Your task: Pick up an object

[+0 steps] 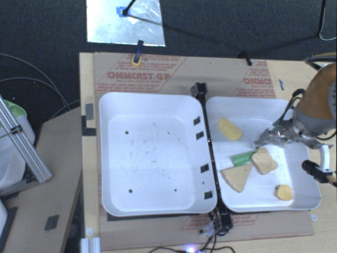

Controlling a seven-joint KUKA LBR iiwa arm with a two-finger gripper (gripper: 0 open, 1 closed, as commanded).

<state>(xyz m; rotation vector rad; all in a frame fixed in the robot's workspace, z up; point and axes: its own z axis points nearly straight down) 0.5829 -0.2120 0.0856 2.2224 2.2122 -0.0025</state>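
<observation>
two white bins; five pieces (one green) share the right one with a hand, grip state unclear.

Above the right bin, the gripper hangs with a crowded patch just below it: a tan bread-like block sits closest, a green piece just beside that, and a pale wedge farther down-left. Up-left of the gripper a yellow oval lies apart, with bare floor between. A small yellow lump sits well below-right. Far left, past the black-clipped divider, the left bin offers open floor.
</observation>
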